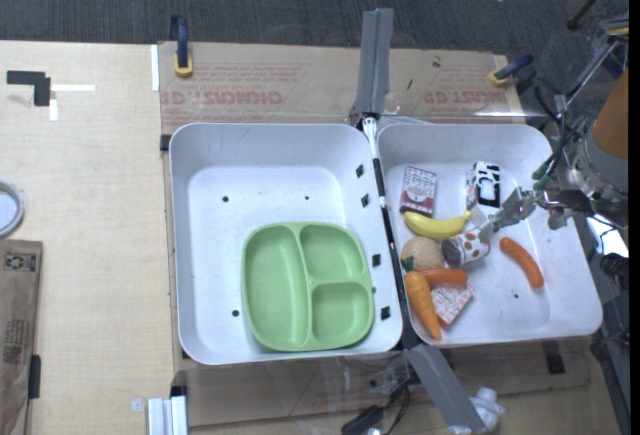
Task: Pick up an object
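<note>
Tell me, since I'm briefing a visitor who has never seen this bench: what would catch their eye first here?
Most striking is the pale green three-compartment plastic plate lying alone in the left white bin. Next comes the bright clutter in the right white bin: a yellow banana, an orange carrot and a red sausage among small packets. The grey metal gripper reaches in from the right, just above that pile.

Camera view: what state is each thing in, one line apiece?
Pincer: low over the right bin, beside the banana.
Banana: lying flat in the right bin.
Sausage: lying apart from the pile.
Carrot: lying at the bin's left wall.
Green plate: right side up in the left bin.
</note>
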{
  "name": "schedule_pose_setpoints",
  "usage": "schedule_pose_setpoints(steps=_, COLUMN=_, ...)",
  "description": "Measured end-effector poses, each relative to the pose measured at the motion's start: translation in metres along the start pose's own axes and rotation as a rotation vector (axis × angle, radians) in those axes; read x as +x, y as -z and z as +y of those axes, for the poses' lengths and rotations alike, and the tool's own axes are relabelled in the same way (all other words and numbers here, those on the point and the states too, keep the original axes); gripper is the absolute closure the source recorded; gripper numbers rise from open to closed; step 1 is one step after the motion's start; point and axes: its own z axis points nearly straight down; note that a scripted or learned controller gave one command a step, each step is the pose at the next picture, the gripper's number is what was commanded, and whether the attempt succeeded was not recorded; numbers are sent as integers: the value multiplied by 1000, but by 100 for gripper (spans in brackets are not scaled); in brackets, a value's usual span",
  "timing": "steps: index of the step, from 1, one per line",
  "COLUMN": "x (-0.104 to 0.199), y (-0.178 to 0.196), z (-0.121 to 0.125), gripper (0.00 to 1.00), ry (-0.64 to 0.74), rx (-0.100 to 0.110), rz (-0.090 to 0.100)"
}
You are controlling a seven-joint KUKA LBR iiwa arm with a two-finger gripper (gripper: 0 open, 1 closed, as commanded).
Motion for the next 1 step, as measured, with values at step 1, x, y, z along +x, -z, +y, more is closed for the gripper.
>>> schedule_pose_setpoints(steps=1, x=-17, y=-125, z=66, gripper=0, ry=74, rx=-6, rz=-2)
